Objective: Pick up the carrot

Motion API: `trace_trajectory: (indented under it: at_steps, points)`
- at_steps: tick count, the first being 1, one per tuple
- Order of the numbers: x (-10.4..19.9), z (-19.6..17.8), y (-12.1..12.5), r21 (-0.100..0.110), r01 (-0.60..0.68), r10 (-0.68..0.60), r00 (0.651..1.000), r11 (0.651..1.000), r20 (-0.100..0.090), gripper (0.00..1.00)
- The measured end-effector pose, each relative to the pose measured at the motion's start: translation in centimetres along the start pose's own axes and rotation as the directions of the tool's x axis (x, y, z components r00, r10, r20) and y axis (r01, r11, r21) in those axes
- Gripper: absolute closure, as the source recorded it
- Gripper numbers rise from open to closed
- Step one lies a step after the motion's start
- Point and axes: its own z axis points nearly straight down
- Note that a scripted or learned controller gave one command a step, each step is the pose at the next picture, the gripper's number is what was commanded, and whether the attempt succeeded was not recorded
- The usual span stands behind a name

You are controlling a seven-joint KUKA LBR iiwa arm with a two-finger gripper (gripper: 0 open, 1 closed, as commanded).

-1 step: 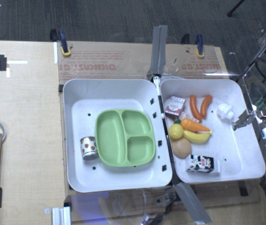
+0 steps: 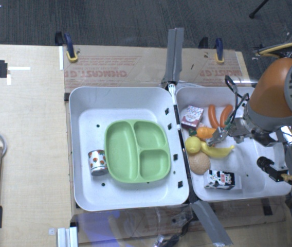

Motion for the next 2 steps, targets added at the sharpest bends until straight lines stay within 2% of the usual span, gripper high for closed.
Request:
trace_trajectory:
  at_steps: [1, 2]
  points:
    - [3.0, 1.4, 4.8, 0.010, 0.109, -0.109, 0.994, 0.994, -0.003, 0.00]
    - [2.9, 0.2, 5.0, 0.006, 0.107, -0.107, 0.994, 0.994, -0.001, 1.00]
